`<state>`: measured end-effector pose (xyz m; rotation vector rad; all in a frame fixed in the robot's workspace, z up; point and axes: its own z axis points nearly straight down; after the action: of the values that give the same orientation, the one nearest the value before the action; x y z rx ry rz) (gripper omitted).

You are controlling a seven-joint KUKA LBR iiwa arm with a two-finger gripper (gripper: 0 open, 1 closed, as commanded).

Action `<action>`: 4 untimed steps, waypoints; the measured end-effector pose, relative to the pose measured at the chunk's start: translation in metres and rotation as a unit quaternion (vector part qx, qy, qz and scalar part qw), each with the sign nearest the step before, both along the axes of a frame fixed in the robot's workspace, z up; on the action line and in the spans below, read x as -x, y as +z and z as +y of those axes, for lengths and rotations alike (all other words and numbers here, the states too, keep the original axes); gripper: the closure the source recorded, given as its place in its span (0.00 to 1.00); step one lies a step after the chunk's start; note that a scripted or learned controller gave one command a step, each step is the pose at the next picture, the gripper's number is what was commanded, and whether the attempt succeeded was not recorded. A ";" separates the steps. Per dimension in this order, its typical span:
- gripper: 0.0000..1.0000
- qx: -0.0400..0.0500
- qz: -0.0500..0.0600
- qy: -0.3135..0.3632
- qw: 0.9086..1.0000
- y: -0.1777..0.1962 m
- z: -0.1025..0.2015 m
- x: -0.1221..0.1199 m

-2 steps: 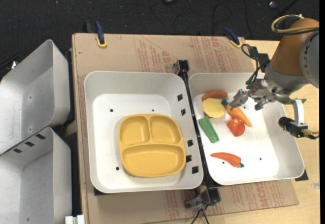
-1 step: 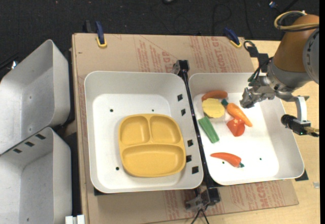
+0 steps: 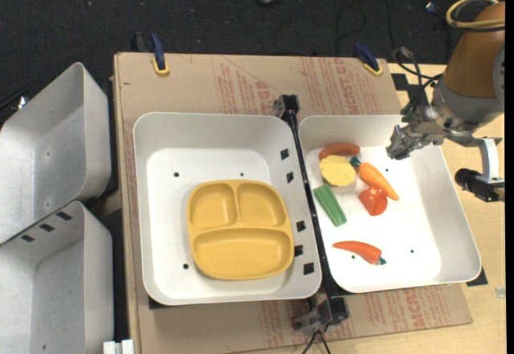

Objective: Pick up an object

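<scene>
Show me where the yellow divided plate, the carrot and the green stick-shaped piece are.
Yellow divided plate (image 3: 241, 229): camera view, on the ridge between its compartments.
Carrot (image 3: 377, 180): camera view, middle of its orange body.
Green stick-shaped piece (image 3: 330, 205): camera view, middle of its length.

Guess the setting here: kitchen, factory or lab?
Most likely a robotics lab pick-and-place bench. Two white bins sit clamped on a cardboard-covered table, toy vegetables lie in the right one beside a yellow divided plate, and loose cables trail behind.
</scene>
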<state>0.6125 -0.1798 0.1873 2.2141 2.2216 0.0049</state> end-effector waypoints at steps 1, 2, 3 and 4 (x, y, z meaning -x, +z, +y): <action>1.00 0.000 0.000 0.000 1.000 0.047 0.008 0.002; 1.00 0.000 0.000 0.000 1.000 0.099 0.008 0.001; 1.00 -0.001 0.003 0.002 1.000 0.096 0.059 0.000; 1.00 -0.001 0.004 0.002 1.000 0.074 0.109 0.012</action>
<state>0.6003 -0.0710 0.2609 2.2161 2.2310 -0.0012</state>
